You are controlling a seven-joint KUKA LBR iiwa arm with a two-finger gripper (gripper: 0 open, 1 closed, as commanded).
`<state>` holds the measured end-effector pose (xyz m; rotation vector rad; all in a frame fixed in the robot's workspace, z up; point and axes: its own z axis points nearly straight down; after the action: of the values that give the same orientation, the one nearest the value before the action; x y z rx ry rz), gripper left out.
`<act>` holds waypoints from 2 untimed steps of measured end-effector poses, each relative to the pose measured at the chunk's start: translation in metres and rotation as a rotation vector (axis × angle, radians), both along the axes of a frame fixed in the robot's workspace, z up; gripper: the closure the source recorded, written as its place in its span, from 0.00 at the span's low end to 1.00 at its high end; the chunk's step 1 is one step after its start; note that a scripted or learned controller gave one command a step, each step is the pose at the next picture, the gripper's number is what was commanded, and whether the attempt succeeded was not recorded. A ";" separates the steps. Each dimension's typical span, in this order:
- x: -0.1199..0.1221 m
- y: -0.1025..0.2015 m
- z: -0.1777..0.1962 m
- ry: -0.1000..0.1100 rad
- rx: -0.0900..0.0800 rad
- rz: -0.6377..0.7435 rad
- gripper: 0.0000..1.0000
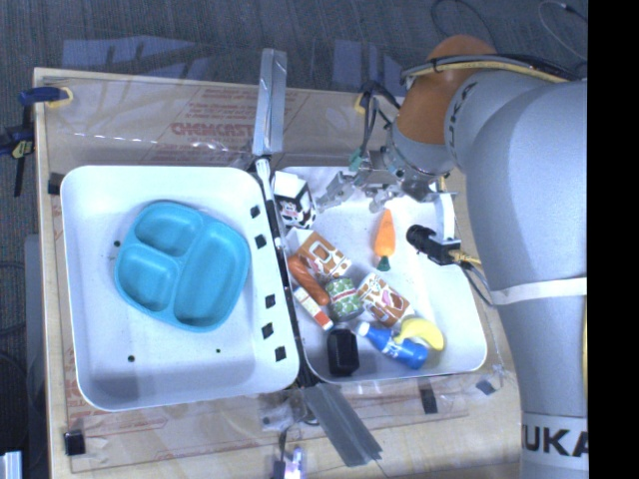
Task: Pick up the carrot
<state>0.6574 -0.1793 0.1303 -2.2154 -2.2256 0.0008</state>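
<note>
At the near side of the right bin point(477, 352) lie a black box point(341, 352), a blue bottle point(391, 346) and a banana point(423, 332). A little farther are some snack packets point(380, 298) and a sausage point(310, 280). The carrot point(384, 236) lies behind them on the white floor, its green end toward the camera. The gripper point(379, 190) is just above the carrot's far end; whether it is released or clenched I cannot tell. The left bin point(90, 297) holds a blue tray point(182, 262)

Grey KUKA arm point(519, 198), orange band above wrist, black cables, white strap, black "KUKA" lettering at base.
</note>
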 end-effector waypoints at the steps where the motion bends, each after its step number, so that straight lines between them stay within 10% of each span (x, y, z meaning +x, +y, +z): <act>1: 0.000 -0.029 -0.038 0.002 0.001 0.160 0.00; 2: -0.058 -0.030 -0.038 0.001 0.000 0.171 0.00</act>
<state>0.5993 -0.2094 0.0920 -2.0169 -2.4063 0.0020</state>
